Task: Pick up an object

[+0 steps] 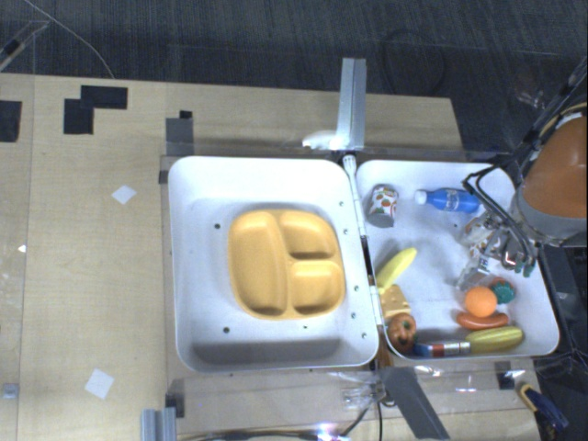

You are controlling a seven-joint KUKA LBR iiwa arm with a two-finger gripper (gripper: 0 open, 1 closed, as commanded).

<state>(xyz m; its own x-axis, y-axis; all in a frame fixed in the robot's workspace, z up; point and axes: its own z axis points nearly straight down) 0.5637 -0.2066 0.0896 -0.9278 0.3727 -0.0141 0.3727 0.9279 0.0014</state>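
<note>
Wooden table [83, 274] carries two white bins; arm reaches into right bin [549, 338] from the right.
Gripper [485, 257] hangs low just above the orange ball [480, 301], likely lined up for a pick; jaws state cannot be told amid cabling. Ball lies free among clutter: blue bottle [450, 200], banana [396, 266], can [382, 204]. Left bin [197, 338] holds a yellow tray [285, 263], apart from the work.

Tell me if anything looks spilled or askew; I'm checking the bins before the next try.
Nothing looks spilled or broken. The yellow tray sits flat in the left bin. In the right bin, the blue bottle lies on its side among loose toys.
</note>
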